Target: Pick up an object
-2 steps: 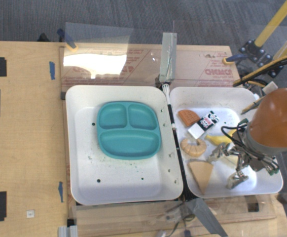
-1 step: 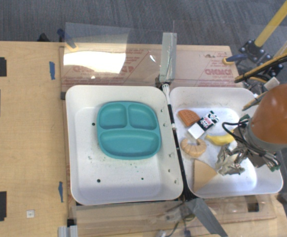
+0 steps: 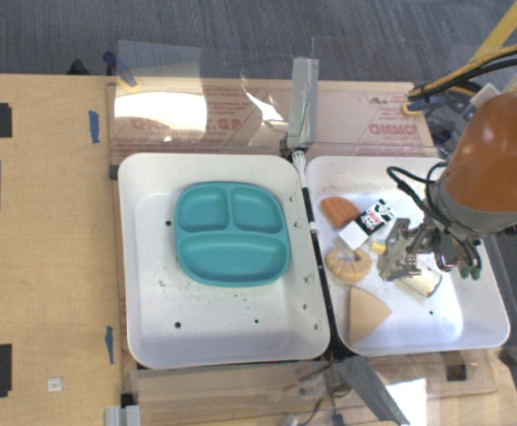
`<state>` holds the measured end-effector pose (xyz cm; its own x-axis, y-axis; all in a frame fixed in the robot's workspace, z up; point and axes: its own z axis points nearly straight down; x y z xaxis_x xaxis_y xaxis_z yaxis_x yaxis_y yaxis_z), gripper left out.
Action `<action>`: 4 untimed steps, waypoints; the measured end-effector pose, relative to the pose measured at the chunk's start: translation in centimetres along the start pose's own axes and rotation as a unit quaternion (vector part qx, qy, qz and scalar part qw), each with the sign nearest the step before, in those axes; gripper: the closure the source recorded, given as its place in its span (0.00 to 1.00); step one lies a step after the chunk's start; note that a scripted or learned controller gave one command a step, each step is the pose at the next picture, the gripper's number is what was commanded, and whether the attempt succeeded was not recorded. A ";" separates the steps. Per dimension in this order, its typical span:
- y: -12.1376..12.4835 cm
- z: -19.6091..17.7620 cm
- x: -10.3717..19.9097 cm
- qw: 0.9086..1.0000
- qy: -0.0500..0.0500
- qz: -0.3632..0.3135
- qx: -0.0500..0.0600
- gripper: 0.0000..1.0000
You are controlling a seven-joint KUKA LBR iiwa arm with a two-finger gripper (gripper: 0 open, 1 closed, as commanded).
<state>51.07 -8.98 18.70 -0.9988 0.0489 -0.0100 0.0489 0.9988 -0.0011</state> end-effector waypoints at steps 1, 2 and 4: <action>9.2 -2.2 -1.5 0.994 0.002 0.111 -0.001 1.00; 17.2 -1.5 2.9 0.978 0.006 0.209 0.000 1.00; 22.8 1.1 4.0 0.817 0.006 0.577 0.004 1.00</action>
<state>48.23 14.00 17.56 -0.2877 0.9577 0.0009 0.9577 0.2877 -0.0033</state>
